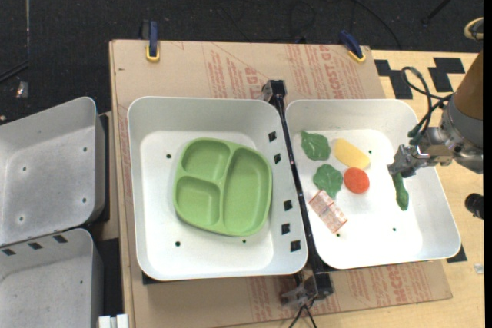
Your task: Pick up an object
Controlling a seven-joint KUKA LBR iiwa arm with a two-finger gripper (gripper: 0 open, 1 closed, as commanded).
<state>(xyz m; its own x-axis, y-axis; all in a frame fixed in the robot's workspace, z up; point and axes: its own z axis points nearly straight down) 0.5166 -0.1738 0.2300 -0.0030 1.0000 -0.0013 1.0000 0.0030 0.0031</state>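
Everything here is placed relative to the orange ball (356, 180), a round, smooth, tomato-looking toy. Way off to its left, in the left bin (138, 165), there's a lime green divided plate (224, 187): glossy hard plastic with three compartments and rounded corners. Both bins sit on a table (200, 73) topped with printed cardboard. The ball's own right bin (430, 242) holds a flat pink-and-white packet (327, 211) just below-left of the ball and a crinkly green leaf (329, 178) touching its left side. A second leaf (314, 145) lies up and left, and a smooth yellow lump (351, 153) sits just above it. To the ball's right lies a slim dark green pod (401, 193), sort of pepper-shaped, with the gripper (403, 163) right at its upper end. I can't tell whether it's spread or pinched together, or whether it has the pod. My guess is the pod is the target. It's probably light hollow plastic, stiff and a bit slick, so I'd grab it across the narrow middle, since the tapered ends would likely squirt out.
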